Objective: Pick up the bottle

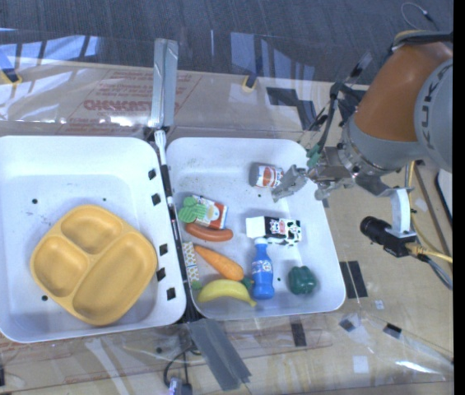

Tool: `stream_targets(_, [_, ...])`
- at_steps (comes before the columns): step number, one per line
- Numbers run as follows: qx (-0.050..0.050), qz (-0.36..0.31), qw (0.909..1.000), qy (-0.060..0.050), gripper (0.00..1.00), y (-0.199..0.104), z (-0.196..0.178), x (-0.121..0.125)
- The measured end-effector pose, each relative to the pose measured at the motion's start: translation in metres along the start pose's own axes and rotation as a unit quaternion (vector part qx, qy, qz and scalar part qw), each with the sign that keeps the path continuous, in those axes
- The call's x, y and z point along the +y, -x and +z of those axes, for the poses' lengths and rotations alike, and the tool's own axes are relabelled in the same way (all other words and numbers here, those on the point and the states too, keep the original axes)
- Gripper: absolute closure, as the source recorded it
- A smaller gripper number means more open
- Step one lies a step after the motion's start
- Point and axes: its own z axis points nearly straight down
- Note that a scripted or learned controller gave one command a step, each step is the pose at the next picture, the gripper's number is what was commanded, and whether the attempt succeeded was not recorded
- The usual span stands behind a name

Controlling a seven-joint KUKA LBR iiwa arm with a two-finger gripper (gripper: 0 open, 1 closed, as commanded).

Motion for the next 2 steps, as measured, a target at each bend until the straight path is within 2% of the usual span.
stream_targets(1, [0.001,0.136,0.9906,-0.001,0.00,0.0079,0.1316,-0.0583])
stream_targets(2, [0.001,0.135,0.9909,-0.001,1.00,0.0079,0.1220,-0.0582])
